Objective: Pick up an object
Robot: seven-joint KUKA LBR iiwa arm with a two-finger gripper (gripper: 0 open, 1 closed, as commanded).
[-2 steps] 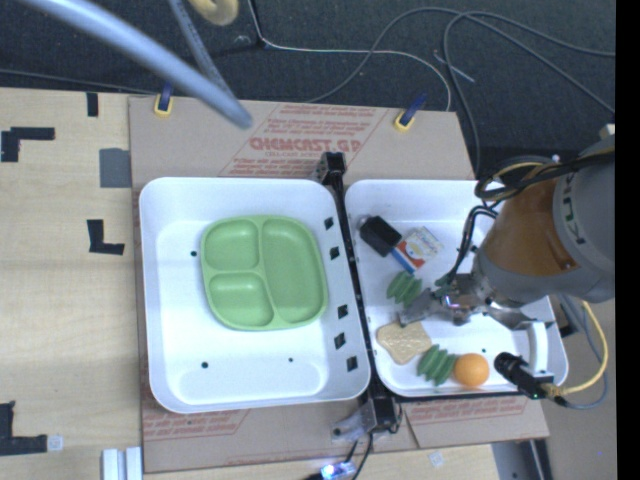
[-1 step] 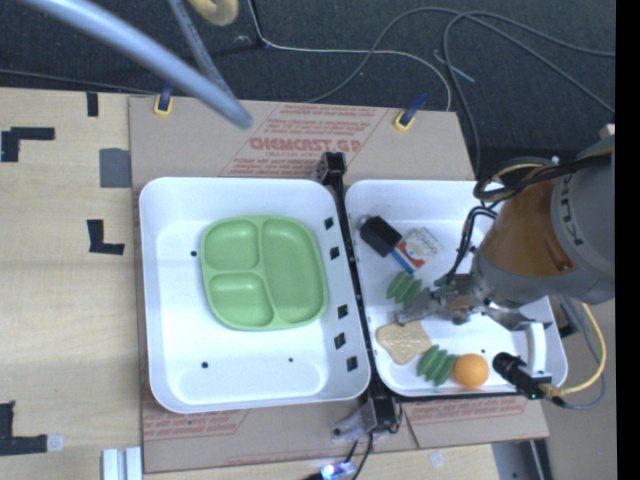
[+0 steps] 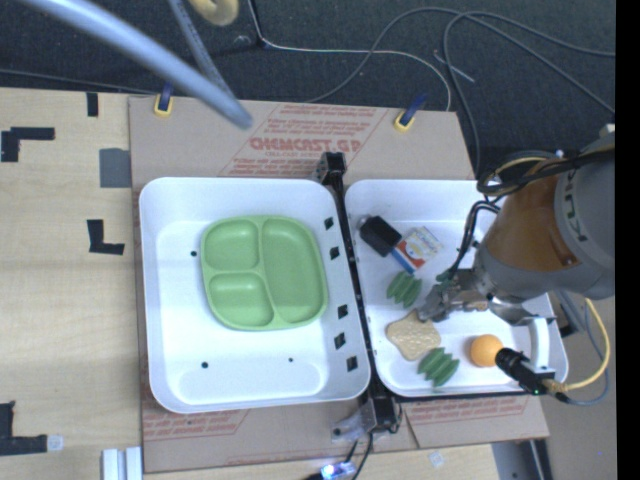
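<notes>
— Two bins (image 3: 160, 298): a green plate (image 3: 265, 271) sat left; right, the gripper (image 3: 437, 304) hung just above a tan biscuit (image 3: 413, 337), beside green leaves (image 3: 405, 288).

— Best descend straight, avoiding the leaves. Open or closed?

— Couldn't tell; the wrist covered it, and the orange ball (image 3: 485, 350) lay nearer right.

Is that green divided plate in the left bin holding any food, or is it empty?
Empty. The green plate lies flat in the left bin, and all three of its compartments show bare green.

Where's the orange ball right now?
The orange ball lies in the right bin, near its front-right corner, right of the tan cracker.
</notes>
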